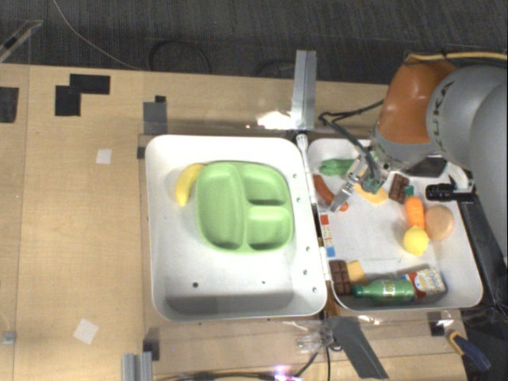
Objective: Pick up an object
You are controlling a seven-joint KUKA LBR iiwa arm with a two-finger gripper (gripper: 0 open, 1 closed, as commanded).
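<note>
Objects for picking crowd the right bin (468, 292), and the gripper (349, 190) hangs low near its back-left corner; whether its fingers are apart or closed cannot be told. Just beside it lie a brown sausage-like piece (321, 187) and a green leafy toy (336, 166), both probably light; the sausage looks firm enough for a pinch across its width. Further right sit an orange carrot (414, 211), a yellow lemon (415, 240), likely smooth and prone to rolling, and a green bottle (384, 290) along the front wall. Open floor lies mid-bin. The left bin (171, 276) holds a green tray (242, 205) and a banana (186, 182).
</note>
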